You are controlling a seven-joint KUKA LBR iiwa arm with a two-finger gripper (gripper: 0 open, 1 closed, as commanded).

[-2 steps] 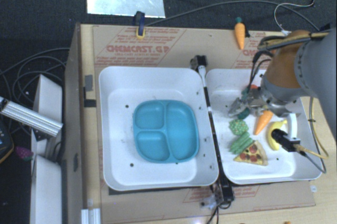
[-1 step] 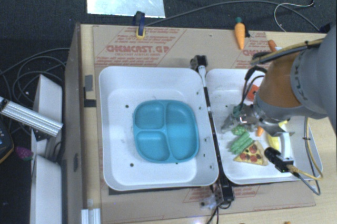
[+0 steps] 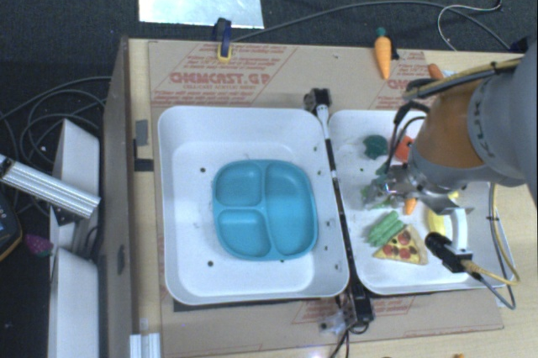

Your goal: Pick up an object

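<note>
Two shallow white bins sit side by side on the bench, and the toy food is all in the right bin (image 3: 370,285), which fits a picking task: the pile is kept where the arm, coming in from the right, can reach down on it. Nearest in that bin lies a toy pizza slice (image 3: 402,248), with a green ridged piece (image 3: 384,226) touching its far-left edge and something yellow (image 3: 436,223) just to its right, partly hidden by the arm. A little farther, the gripper (image 3: 389,189) is low among the toys, close beside a small orange piece (image 3: 410,204); whether it is open or clamped cannot be told, and nothing can be seen held in it. Farther still rests a dark green lump (image 3: 374,146). The left bin (image 3: 181,180) holds a blue divided plate (image 3: 263,209), likely the drop place. Beyond both bins, a toy carrot (image 3: 383,54) lies on the cardboard, well apart.
</note>
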